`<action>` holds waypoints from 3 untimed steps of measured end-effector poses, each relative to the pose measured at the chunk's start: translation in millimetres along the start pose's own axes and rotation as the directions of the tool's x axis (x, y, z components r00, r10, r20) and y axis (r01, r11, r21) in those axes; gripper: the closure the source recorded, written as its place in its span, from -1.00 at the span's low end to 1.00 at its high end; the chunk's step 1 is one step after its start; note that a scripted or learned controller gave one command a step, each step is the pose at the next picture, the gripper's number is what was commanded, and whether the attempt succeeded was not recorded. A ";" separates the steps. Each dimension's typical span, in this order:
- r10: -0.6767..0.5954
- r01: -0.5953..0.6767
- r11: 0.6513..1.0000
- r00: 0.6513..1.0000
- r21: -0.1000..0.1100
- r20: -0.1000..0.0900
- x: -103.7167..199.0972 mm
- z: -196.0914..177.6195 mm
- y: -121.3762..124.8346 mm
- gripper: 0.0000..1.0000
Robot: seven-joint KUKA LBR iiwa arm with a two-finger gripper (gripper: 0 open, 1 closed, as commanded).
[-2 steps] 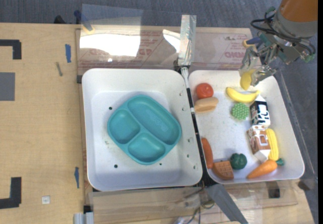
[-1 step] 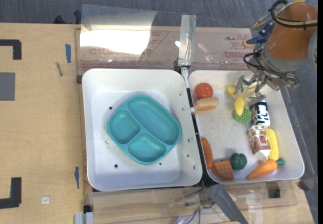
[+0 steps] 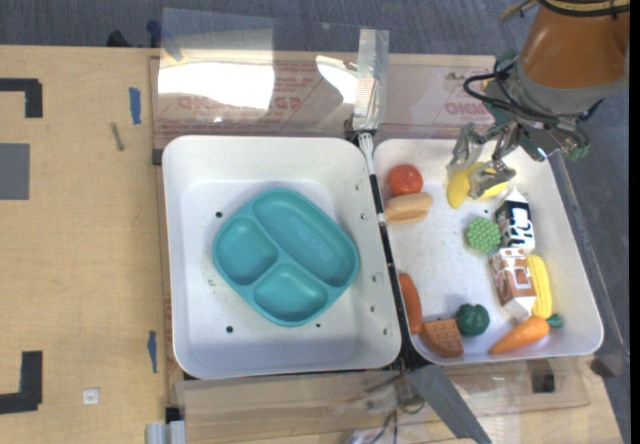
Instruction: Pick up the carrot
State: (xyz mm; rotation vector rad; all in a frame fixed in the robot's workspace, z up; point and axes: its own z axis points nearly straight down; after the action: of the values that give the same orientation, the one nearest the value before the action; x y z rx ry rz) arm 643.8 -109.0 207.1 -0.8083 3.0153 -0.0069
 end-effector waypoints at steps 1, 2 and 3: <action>0.539 -0.539 0.842 0.842 0.001 -0.021 -0.8 64.5 22.2 1.00; 0.628 -0.628 0.778 0.778 0.000 -0.004 -17.6 -27.6 74.3 1.00; 0.736 -0.736 0.677 0.677 0.005 -0.016 48.7 -52.9 140.1 1.00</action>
State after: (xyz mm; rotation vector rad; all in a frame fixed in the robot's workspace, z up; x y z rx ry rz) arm 530.5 -12.1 257.8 0.4732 3.1021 0.0020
